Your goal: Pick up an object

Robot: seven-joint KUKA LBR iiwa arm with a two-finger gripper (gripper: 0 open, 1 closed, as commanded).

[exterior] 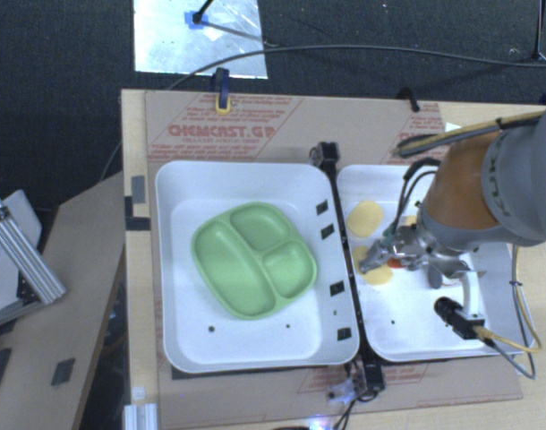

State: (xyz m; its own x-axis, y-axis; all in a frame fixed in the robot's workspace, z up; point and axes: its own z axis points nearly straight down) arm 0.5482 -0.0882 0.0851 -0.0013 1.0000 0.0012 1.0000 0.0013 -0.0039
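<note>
From above, the left bin [179, 240] holds a green divided plate [253, 260] lying flat near its middle. In the right bin [416, 343], the arm [488, 191] reaches down from the right, and its gripper [378, 258] hangs low over the bin's left part among yellow discs [365, 215]. Whether the claw is spread or pressed together cannot be told.

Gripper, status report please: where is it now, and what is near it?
Gripper low in right bin, over yellow pieces. No visible grasp. Green divided plate in left bin, untouched.
</note>
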